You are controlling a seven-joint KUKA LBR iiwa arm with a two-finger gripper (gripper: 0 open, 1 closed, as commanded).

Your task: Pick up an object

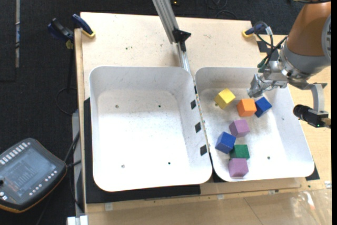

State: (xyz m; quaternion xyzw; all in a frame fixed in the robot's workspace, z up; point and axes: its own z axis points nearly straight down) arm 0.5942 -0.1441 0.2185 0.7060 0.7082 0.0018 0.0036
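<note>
Several small cubes lie in the right bin (287,153): a yellow cube (225,98), an orange cube (246,107), a blue cube (263,106), a purple cube (239,127), a second blue cube (225,142), a green cube (241,152) and another purple cube (238,167). My gripper (256,89) hangs low over the bin's far part, just above the orange cube and the upper blue cube. Nothing shows between its fingers. The wrist hides how the fingers stand.
The left bin (100,87) stands beside the right one. A slanted metal pole (160,0) runs from the top down to where the bins meet. Clamps (84,26) sit at the bench's far corners. A teach pendant (29,174) lies at bottom left.
</note>
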